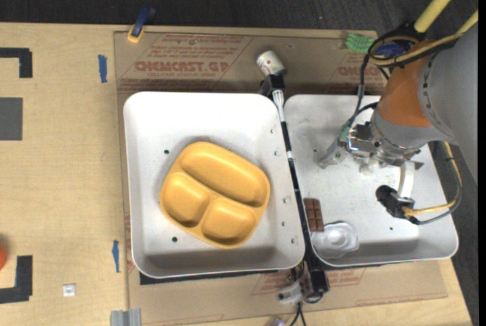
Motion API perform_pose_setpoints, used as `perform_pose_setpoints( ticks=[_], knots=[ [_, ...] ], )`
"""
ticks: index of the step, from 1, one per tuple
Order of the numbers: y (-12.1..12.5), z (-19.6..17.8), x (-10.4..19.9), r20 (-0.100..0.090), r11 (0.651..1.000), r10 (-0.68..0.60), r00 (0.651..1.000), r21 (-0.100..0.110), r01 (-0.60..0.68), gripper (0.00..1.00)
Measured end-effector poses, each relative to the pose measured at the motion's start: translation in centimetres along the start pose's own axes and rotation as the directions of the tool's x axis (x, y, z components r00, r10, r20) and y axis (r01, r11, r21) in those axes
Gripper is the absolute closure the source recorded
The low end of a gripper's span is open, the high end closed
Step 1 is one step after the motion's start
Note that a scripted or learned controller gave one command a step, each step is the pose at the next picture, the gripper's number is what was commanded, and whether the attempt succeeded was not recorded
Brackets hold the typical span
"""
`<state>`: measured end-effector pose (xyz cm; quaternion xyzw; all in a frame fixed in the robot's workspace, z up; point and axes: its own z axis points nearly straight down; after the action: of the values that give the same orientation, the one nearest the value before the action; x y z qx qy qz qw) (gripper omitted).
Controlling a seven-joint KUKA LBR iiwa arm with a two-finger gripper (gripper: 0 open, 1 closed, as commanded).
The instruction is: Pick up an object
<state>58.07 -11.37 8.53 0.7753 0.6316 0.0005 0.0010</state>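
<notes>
The grey arm (444,100) with its orange band (402,100) reaches in from the right and hangs over the right bin (433,237), its wrist pointing down toward the bin floor. The pincer (363,157) sits below the wrist, over the upper middle of that bin; from this slanted view whether it is apart or together cannot be told, and nothing can be seen caught in it. A black cable with a yellow stretch (414,210) loops from the arm down over the right side of the bin.

At the near edge of the right bin lies a clear plastic cup (334,238) (pale and hard to read against the white floor), and just beside it, to its left and against the wall shared by the two bins, lies a small brown block (313,214). Both are well apart from the pincer.

The left bin (152,119) holds a yellow divided plate (215,191) with three compartments, lying flat near the middle, tilted a little in plan.

Both bins rest on a cardboard sheet (190,58) on the tabletop (53,165).
</notes>
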Motion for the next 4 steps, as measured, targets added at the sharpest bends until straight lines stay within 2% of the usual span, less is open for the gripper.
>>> perform_pose_setpoints(
  ticks=[1,2,3,4],
  knots=[
    [3.9,0.0,-3.2,0.0,1.0,-0.011,1.0,0.002,0.011,0.0],
    [4.0,-1.0,-3.0,0.0,1.0,-0.015,1.0,-0.001,0.015,1.0],
    [1.4,-9.0,-6.1,0.001,0.955,-0.296,0.955,0.0,0.296,1.0],
    [-3.4,-11.2,0.0,-0.002,1.0,-0.013,1.0,0.004,0.013,1.0]
  ],
)
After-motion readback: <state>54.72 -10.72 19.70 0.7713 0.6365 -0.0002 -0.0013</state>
